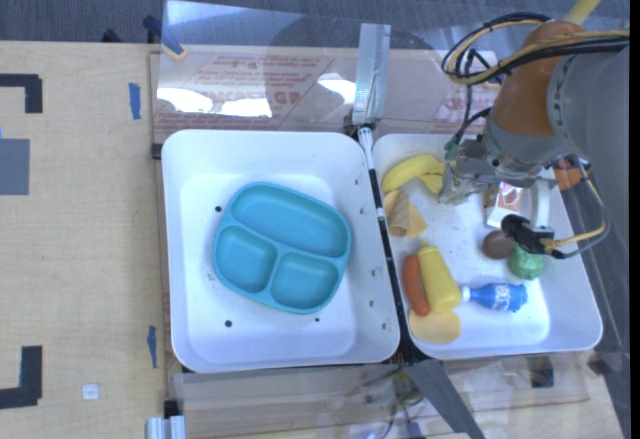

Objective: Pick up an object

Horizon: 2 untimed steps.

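Banana (412, 170) | yellow, curved (right bin (575, 322)) | tool (457, 189) just beside

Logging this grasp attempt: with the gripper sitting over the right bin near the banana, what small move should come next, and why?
Probably a short descent onto the banana. The gripper hangs just beside its right end in the right bin, and nothing shows between its fingers. The other toy foods lie farther toward the bin's near side.

A yellow banana (412, 170) (curved) lies at the top of the right bin (575, 322), near a yellow bottle (438, 277) and hot dog (415, 285).
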Each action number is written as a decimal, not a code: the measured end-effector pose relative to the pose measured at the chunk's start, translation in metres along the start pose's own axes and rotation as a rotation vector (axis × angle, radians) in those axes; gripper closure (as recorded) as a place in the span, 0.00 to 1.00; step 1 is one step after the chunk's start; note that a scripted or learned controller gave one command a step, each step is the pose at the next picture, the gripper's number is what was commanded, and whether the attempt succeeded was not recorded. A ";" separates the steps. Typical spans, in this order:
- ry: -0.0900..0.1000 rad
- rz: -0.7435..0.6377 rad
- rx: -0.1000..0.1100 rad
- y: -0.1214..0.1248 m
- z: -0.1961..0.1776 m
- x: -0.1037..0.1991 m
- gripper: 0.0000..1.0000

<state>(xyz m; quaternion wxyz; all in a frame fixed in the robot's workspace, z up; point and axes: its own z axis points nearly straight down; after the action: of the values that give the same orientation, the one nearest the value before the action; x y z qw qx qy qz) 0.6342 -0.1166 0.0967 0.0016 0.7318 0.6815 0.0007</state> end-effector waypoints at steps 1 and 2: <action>0.000 0.000 0.000 0.000 0.000 0.000 0.00; 0.002 -0.053 0.020 0.030 0.012 -0.004 0.00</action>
<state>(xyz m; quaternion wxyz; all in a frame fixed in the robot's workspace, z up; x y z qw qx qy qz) 0.6635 -0.1223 0.0849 -0.0062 0.7134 0.7007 -0.0055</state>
